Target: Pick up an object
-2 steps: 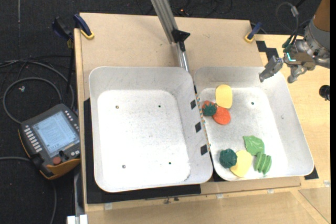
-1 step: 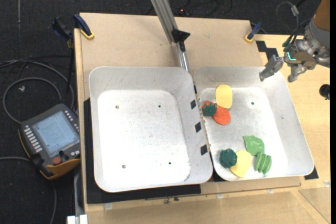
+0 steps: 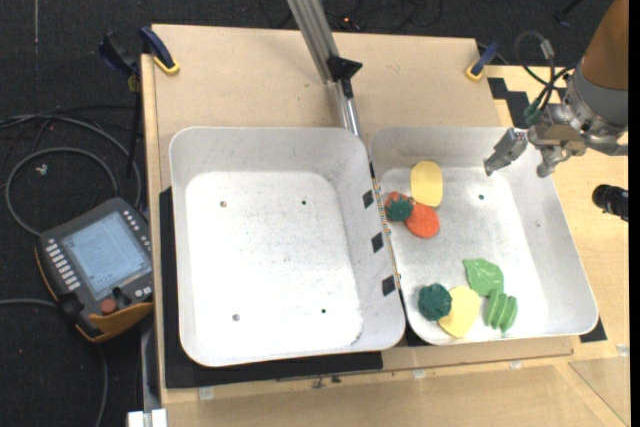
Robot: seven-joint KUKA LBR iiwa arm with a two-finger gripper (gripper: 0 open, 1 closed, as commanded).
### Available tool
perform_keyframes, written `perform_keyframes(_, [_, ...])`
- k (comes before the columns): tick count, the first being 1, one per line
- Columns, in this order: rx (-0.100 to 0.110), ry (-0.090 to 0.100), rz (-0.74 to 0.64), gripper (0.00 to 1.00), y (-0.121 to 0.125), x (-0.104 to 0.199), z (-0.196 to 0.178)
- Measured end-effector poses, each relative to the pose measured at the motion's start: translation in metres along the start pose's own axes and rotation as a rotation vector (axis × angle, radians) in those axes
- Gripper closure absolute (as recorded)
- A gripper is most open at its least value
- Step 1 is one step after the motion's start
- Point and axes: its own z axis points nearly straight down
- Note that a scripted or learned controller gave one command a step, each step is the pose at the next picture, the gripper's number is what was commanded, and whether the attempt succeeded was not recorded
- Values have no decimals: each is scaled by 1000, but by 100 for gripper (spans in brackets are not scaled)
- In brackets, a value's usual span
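A: Gripper (image 3: 527, 155) first — how does it stand?

B: Its two fingers are spread apart with nothing between them, hanging over the far right corner of the right-hand shallow white bin (image 3: 555, 235).

A: Nearest thing to it?

B: The pale yellow oblong piece (image 3: 427, 182), off to the gripper's left and a little nearer the camera. Just beyond that sit a small dark green lump (image 3: 399, 208) and an orange-red rounded piece (image 3: 424, 224), touching or nearly so.

A: And farther out?

B: Well apart from the gripper, at the bin's near edge: a light green leafy piece (image 3: 484, 275), a bright green ridged piece (image 3: 501, 311), a yellow rounded piece (image 3: 460, 310) and a dark green floret (image 3: 434, 300), clustered together. The left-hand white bin (image 3: 200, 155) lies farthest away on the counter (image 3: 260, 75).

A: Progress?

B: I'd judge nothing is picked yet; choosing, descending, closing and lifting all remain.
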Motion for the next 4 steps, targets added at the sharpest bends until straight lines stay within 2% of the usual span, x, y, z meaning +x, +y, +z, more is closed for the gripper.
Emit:
perform_keyframes(1, [-1, 0, -2, 0, 9, 0, 49])
perform_keyframes(2, [1, 1, -1, 0, 2, 4, 111])
perform_keyframes(3, [-7, -1, 0, 100, 4, 3, 96])
perform_keyframes(4, [-12, -3, -1, 100, 3, -1, 32])
